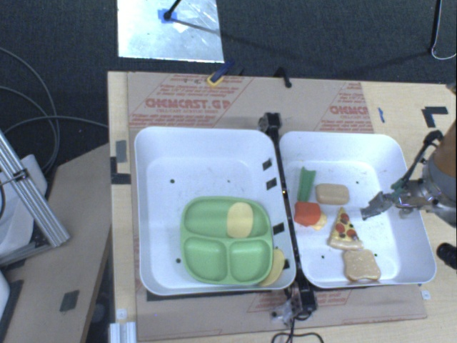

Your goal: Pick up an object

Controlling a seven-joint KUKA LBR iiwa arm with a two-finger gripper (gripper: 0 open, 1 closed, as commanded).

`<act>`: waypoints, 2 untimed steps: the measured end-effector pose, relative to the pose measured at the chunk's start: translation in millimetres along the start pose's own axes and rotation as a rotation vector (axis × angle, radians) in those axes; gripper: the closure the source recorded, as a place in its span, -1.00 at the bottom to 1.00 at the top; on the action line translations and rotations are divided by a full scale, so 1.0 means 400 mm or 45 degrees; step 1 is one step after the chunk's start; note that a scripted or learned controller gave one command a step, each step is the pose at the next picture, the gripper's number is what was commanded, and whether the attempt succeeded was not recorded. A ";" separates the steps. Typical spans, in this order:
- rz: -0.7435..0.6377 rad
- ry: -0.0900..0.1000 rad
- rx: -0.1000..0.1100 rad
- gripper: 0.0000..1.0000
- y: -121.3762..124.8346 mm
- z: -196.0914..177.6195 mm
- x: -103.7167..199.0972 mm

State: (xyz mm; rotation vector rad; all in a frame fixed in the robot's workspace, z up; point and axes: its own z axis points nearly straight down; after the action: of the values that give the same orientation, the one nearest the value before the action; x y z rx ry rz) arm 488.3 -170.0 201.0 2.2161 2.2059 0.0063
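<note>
Camera view: claw, state unclear, hangs right of pizza slice; likely light, stiff, flat — grip across its edges.

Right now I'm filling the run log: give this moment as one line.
gripper: over right bin, holding nothing seen | nearest: pizza slice | also there: toast, carrot | left bin: green plate

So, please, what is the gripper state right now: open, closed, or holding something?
Gripper: cannot be told; it hovers over the right bin, right of the pizza slice, with nothing visibly held.
</note>
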 end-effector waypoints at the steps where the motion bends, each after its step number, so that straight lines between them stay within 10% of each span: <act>1: -0.004 0.002 0.002 -1.00 0.002 -0.222 -0.087; 2: -0.014 0.013 0.021 -1.00 0.051 0.310 0.082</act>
State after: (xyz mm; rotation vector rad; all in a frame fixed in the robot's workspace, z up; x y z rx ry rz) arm 510.3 -138.1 77.0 2.2167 2.2318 0.0000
